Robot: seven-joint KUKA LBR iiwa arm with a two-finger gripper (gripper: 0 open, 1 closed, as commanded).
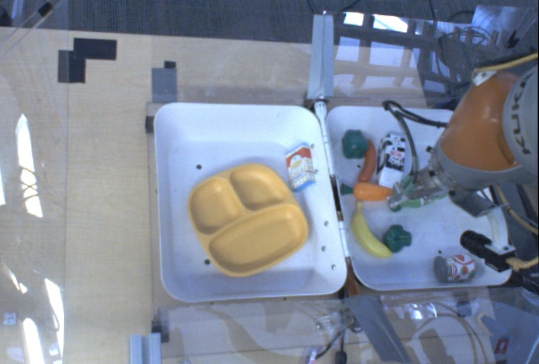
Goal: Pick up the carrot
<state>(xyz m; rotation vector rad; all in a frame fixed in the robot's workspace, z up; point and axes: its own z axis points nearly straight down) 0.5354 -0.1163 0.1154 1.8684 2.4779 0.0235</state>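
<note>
The carrot (370,192), a short orange piece, lies in the right bin (421,125) near its left wall, just above the banana (369,234). My gripper (408,195) reaches in from the right and sits low at the carrot's right end, touching or nearly touching it. The carrot rests on the bin floor. The grey wrist and orange band (476,135) hang over the bin's right half and hide part of the floor there.
Around the carrot lie a red sausage (368,158), a dark green piece (354,142), a cow-patterned carton (392,153), a green broccoli (396,238) and a can (456,268). The left bin (173,211) holds a yellow divided plate (247,219) and a small carton (301,167).
</note>
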